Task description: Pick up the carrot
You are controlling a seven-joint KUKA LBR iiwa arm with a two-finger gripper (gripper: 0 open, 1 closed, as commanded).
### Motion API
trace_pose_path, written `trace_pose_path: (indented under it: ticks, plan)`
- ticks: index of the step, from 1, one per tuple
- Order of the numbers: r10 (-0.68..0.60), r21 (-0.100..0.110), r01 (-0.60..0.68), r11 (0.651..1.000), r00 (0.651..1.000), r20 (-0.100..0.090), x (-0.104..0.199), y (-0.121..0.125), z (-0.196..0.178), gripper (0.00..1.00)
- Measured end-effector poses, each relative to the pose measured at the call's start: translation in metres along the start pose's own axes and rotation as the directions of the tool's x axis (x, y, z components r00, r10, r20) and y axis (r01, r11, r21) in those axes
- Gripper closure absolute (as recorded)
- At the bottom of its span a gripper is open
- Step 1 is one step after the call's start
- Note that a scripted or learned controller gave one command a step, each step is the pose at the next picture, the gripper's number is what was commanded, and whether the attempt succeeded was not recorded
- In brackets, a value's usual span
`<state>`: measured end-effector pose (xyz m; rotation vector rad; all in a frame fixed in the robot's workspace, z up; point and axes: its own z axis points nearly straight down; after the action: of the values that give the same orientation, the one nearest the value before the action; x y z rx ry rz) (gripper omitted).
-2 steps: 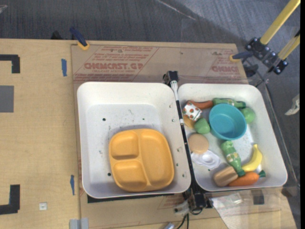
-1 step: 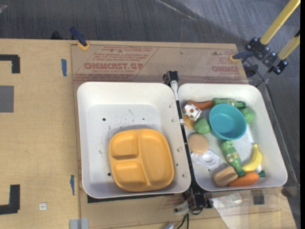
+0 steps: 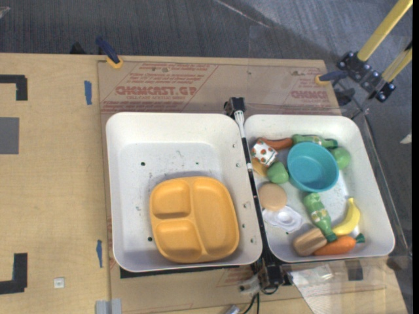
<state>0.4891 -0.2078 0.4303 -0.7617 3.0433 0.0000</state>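
Here, the carrot (image 3: 337,246) lies along the right bin's (image 3: 376,195) near wall, touching a brown bread roll (image 3: 309,241), just below 1 banana (image 3: 350,218) and near the teal bowl (image 3: 312,166).

The carrot (image 3: 338,246) is orange with a green top at its right end. It lies flat, nearly horizontal, at the near edge of the right bin (image 3: 380,195), touching a banana (image 3: 349,219) and a bread roll (image 3: 309,241).
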Motion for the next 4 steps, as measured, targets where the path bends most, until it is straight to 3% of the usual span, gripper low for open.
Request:
trace_pose_path:
  ticks: [2,3,4]
  plan:
    - [0.001,0.002,-0.001,1.000,1.000,0.001,0.000,0.000,-0.001,0.00]
    - [-0.518,0.007,0.517,0.856,0.856,0.001,0.006,-0.014,-0.017,0.00]
    - [-0.518,0.006,0.518,0.856,0.856,0.002,0.006,-0.014,-0.016,0.00]
